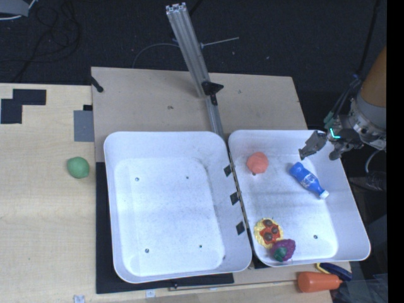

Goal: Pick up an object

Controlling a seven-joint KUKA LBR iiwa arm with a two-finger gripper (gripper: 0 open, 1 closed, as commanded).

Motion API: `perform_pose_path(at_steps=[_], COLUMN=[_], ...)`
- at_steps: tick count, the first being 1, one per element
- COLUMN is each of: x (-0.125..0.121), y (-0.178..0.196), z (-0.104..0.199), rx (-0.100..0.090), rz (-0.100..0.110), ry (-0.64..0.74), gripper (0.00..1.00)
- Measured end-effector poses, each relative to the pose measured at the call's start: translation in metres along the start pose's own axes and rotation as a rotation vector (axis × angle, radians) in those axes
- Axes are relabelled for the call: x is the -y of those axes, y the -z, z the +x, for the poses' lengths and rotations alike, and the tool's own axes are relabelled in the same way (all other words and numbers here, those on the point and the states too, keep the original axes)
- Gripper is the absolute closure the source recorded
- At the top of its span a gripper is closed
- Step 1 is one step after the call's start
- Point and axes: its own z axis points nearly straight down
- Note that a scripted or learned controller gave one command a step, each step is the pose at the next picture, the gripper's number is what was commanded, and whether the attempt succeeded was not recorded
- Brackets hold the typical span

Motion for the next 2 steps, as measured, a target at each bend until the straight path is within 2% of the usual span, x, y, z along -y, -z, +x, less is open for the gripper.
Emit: perform_pose_path(at_steps=[1,2], x=[0.0,-0.001], y=[0.0,-0.062], z=[0.0,0.005], rx=[0.0,-0.001], rz=[0.0,0.005], ry=[0.0,0.001], gripper=[0.0,0.0])
